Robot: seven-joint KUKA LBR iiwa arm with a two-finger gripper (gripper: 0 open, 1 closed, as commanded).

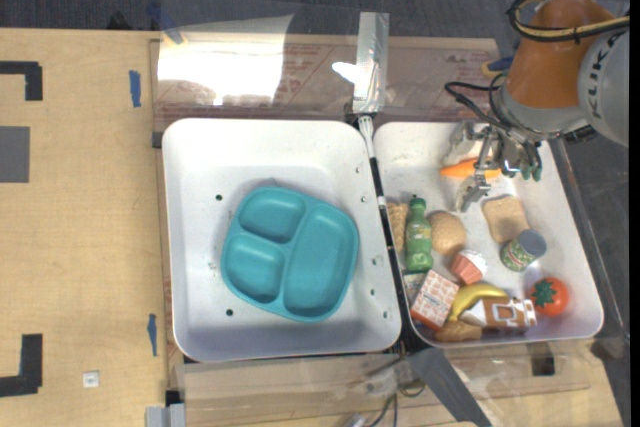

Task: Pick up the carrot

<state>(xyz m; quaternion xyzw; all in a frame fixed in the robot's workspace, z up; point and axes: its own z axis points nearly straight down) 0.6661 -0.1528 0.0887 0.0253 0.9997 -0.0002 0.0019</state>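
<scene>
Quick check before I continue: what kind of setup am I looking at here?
Likely a lab test bench for robot picking: two shallow white bins, toy groceries such as a small orange carrot, and a grey robot arm reaching in.

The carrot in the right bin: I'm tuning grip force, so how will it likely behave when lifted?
The carrot looks like a smooth, tapered toy, so probably stiff and light, yet apt to slip from a pinch near its thin end. It lies flat by the gripper, apart from the bread slice, so a nudge may roll it.
</scene>
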